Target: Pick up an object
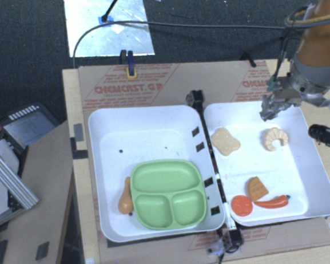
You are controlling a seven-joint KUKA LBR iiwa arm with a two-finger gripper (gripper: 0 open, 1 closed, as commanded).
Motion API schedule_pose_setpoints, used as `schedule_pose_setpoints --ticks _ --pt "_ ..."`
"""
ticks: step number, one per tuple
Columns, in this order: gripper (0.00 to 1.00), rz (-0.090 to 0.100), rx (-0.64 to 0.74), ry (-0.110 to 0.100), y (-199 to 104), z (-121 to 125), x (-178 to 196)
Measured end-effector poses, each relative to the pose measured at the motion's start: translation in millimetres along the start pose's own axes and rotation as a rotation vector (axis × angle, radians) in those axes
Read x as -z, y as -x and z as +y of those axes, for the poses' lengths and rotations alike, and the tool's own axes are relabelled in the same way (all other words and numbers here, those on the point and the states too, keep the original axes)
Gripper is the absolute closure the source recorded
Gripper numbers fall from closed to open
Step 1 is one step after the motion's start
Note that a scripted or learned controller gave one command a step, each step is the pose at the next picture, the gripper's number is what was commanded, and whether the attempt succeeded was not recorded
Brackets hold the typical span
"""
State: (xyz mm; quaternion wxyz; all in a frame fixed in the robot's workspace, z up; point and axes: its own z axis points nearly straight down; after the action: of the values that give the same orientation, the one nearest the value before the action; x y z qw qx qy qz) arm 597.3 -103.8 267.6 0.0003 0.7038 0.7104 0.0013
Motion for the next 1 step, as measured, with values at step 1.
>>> schedule_pose_setpoints --ticks 1 --pt "1.00 0.000 -0.001 -0.002 -42.7 -16.2 -11.4"
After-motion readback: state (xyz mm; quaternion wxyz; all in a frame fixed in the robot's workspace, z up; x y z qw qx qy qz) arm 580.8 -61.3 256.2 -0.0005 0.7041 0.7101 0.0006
